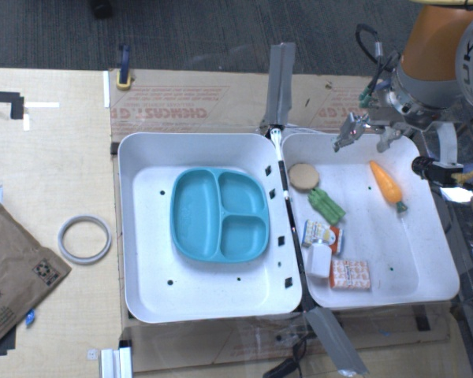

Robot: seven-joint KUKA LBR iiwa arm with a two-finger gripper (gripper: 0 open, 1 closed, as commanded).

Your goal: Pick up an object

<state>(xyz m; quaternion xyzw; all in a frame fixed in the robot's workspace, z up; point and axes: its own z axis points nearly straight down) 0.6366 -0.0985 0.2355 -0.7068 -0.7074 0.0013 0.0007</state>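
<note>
I see the two-finger metal gripper [368,135] spread wide, holding nothing; the small orange plastic carrot [386,183] lies just below-right, long axis slanting away diagonally.

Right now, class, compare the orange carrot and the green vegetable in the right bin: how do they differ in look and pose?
The carrot is orange and tapers to a small green end, while the green vegetable is green all over and blunter. The carrot lies alone toward the bin's right side; the green vegetable lies near the left wall, close to the round tan piece. Both lie flat, slanting the same way, in the right bin.
</note>
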